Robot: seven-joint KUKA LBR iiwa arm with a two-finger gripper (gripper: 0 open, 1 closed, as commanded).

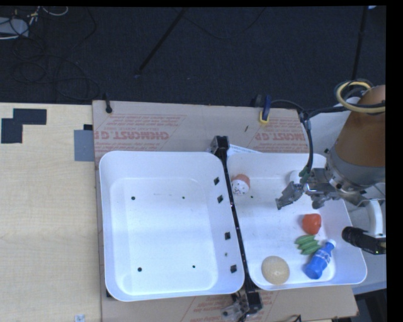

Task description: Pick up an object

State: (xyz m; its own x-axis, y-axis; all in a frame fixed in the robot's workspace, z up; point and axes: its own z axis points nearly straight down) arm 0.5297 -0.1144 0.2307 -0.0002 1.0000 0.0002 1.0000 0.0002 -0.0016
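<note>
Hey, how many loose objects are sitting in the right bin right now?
5, maybe more hidden under the arm. Speckled ball by the divider; red object mid-right; green object below it; blue bottle and beige ball along the near edge.

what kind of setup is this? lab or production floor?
Most likely a robotics lab bench for bin-picking trials. Two white bins sit on cardboard sheets, loose cables trail over the dark floor behind, and the right bin holds toy-like props such as a blue bottle and a tomato.

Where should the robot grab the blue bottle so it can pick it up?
Probably around the middle of the blue bottle, coming straight down. It lies tilted on its side in the right bin, so the gripper should close across its narrow width, avoiding the green thing beside its cap.
</note>
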